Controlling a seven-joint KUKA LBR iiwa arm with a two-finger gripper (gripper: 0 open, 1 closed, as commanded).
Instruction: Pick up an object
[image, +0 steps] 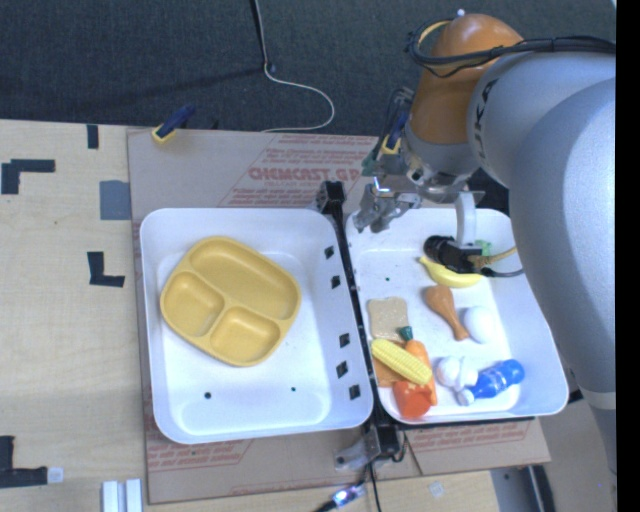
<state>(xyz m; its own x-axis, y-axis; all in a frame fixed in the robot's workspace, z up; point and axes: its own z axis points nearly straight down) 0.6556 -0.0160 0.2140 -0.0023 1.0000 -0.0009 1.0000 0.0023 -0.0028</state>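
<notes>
Brown cardboard (290, 165) printed "CHEMCAST" lies left of the gripper (378, 213), whose grip I cannot tell, poised above the right bin's (535, 330) far-left corner, banana (450, 272) nearby

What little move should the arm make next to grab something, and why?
Probably shift toward the banana and lower. The gripper hangs above the right bin's far corner with nothing between its fingers, while the toys lie nearer the camera.
</notes>
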